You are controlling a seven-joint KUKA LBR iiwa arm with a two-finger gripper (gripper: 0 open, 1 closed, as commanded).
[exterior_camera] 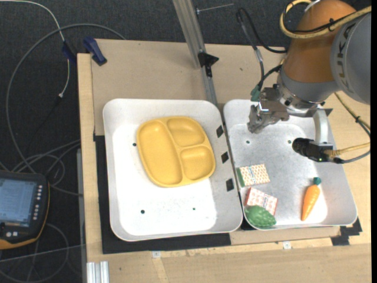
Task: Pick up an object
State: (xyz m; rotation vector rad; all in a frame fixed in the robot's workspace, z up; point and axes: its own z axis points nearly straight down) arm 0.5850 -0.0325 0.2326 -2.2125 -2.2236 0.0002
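The desk (pixel 153 58) carries two white bins side by side. In the left bin (pixel 118 158) sits a yellow divided plate (pixel 175 150) with three compartments, lying flat toward the far half and well apart from everything else. The right bin (pixel 283 164) holds the smaller pieces, all bunched along its near edge.

The arm (pixel 321 40) reaches in from the right, its orange band plain to see, and the gripper (pixel 259 121) hangs over the far left corner of the right bin; whether the fingers are open or closed cannot be told from this angle, and nothing shows between them. A black cable fitting (pixel 307 147) hangs from the wrist over the bin's middle.

Down at the near edge, the toy carrot (pixel 310 200) lies on the right side, long axis running near to far, green top pointing away toward the far side, orange tip toward the near rim. To its left, a red and white packet (pixel 261 200) sits touching a green leafy vegetable (pixel 260 217) at the rim, with a patterned packet (pixel 253 174) just beyond them.
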